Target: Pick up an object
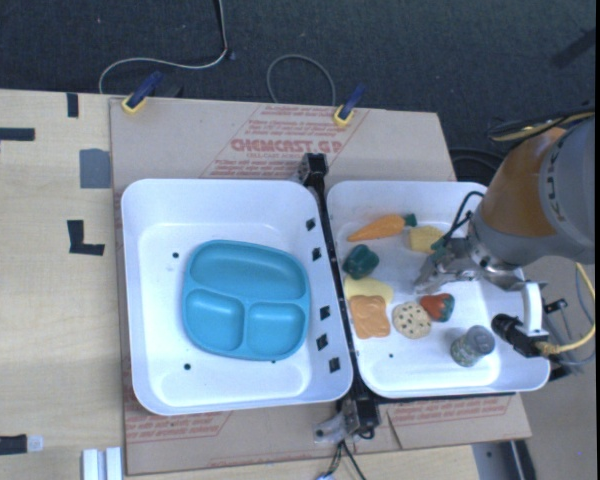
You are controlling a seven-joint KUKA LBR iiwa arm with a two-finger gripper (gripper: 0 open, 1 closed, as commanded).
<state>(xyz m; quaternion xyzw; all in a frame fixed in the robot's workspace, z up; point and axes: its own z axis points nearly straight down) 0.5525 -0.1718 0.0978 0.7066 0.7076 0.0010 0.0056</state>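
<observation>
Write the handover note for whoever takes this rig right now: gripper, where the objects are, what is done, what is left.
Gripper: low in the right bin, above the red piece; nothing seen between its fingers.
Objects, all in the right bin: carrot, dark green piece, yellow piece, yellow slab, orange waffle, cookie, grey can.
Left bin: blue divided plate.
Done: arm is down among the objects.
Left: grasp one and lift it.

The arm (pixel 565 193) is a thick grey tube with a broad orange band above the wrist. A black cable (pixel 465 213) loops beside it, and the gripper (pixel 435 273) is metal-grey.
</observation>
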